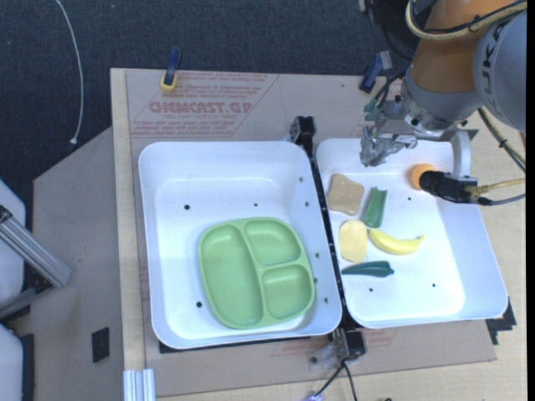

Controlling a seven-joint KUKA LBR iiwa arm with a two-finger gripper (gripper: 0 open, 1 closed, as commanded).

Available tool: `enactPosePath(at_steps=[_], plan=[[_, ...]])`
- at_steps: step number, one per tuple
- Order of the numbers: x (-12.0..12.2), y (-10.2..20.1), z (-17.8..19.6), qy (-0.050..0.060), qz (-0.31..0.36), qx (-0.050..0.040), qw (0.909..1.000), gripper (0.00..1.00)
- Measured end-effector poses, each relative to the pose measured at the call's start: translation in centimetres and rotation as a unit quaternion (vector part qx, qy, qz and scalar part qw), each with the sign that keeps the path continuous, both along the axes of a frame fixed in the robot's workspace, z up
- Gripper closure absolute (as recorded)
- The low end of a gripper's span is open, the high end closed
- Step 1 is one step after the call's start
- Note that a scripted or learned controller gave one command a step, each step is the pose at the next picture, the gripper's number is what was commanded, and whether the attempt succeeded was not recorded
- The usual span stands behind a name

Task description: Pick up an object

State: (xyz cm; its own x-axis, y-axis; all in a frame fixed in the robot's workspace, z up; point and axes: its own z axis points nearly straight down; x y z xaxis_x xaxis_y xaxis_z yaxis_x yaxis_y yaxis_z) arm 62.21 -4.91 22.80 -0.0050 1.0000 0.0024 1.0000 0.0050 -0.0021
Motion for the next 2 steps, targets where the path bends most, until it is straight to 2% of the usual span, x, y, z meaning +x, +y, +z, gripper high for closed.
enactPosePath(at_steps=[1, 2], plan=[[-1.7, 5.1, -1.1, 0.001, 0.0, -0.0001, 1.0, 1.0], [-3.8, 10.1, 0.0, 0.0, 0.001, 0.0003, 1.0, 1.0]])
